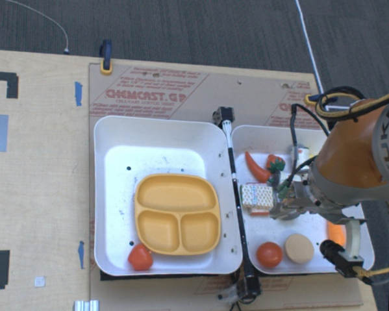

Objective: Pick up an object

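Over the right bin (371, 255) we have our tool (284, 208) lowered beside the wafer block (257, 197), grip state impossible to tell, so we judge nothing lifted and the pick undone.

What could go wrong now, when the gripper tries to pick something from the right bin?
The gripper is low beside the patterned block, with the red pepper close behind; it may push them instead of grasping. The tomato and beige ball are round and may roll away. The arm hides part of the right bin.
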`<state>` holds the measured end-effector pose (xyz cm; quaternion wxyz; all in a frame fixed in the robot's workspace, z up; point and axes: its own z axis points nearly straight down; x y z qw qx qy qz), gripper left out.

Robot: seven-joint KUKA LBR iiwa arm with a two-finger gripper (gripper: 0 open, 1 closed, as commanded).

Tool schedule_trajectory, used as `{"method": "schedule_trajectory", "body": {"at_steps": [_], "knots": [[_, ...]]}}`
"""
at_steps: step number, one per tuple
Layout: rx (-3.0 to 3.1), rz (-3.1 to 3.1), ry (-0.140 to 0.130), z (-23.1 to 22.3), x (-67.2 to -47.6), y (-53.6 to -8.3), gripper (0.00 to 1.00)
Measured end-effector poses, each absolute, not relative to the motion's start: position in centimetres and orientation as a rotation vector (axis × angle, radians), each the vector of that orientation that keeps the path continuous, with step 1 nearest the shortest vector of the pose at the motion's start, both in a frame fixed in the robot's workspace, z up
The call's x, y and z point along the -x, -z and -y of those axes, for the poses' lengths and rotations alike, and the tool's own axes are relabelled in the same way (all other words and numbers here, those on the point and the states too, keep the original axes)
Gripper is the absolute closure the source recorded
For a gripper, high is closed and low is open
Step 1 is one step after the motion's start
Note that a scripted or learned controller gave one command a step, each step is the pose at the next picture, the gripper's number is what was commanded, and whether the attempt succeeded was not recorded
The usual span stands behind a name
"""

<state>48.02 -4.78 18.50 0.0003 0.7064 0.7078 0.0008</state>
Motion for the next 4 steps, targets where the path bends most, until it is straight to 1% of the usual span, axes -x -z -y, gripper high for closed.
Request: {"method": "schedule_trajectory", "body": {"at_steps": [1, 2, 3, 4], "knots": [[-2.221, -2.220, 0.000, 7.1, -47.9, -18.5, 1.00], [-2.219, -2.223, -0.002, 5.4, -48.0, -18.5, 1.00], [-2.223, -2.221, 0.002, 11.7, -47.9, -16.6, 1.00], [-2.222, -2.222, 0.000, 11.7, -47.9, -16.7, 0.00]]}}
